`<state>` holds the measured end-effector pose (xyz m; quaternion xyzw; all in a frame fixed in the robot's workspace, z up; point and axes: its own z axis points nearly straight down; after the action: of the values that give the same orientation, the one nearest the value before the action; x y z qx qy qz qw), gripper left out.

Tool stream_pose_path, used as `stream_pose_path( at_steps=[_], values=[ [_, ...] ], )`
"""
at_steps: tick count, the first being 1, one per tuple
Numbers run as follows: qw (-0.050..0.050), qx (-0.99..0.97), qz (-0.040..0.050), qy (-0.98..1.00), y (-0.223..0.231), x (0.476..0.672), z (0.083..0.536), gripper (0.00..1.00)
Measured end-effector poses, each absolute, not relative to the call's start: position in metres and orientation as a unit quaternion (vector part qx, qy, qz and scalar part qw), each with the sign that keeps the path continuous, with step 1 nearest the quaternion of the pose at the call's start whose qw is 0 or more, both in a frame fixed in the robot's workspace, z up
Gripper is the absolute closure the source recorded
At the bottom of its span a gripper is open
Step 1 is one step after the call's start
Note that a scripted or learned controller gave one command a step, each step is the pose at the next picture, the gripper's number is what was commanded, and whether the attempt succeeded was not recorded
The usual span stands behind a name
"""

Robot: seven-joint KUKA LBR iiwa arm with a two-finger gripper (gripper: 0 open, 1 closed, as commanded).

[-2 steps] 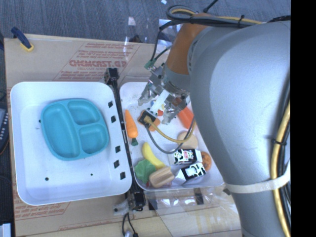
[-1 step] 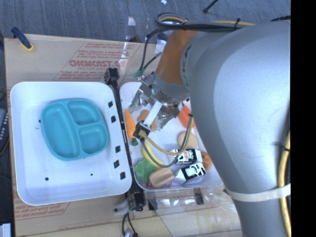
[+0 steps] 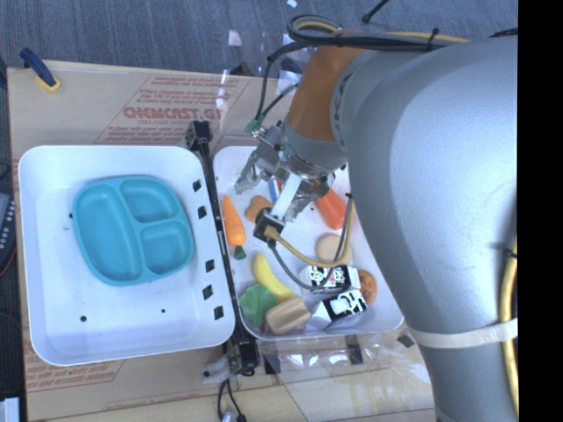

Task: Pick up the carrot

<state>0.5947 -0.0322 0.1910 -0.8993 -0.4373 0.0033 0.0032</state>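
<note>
The carrot (image 3: 233, 222), orange with a small green end, lies lengthwise along the left wall of the right bin (image 3: 380, 328). My gripper (image 3: 269, 192) hangs over the upper middle of that bin, just right of and slightly above the carrot. Its fingers are spread open, with nothing between them. The grey arm with its orange band covers the right side of the bin.
In the right bin lie a small orange piece (image 3: 258, 207), a red-orange item (image 3: 332, 208), a banana (image 3: 271, 276), a green item (image 3: 257, 303), a tan piece (image 3: 287, 315), a beige egg shape (image 3: 330, 247) and black-and-white blocks (image 3: 345, 304). The left bin (image 3: 35, 323) holds a blue divided plate (image 3: 132, 229).
</note>
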Motion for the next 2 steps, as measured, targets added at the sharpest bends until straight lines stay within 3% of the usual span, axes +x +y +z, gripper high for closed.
stream_pose_path(
  at_steps=[2],
  values=[
    [0.003, -0.899, 0.0034, -0.438, -0.0318, 0.5946, 0.1909, 0.0]
  ],
)
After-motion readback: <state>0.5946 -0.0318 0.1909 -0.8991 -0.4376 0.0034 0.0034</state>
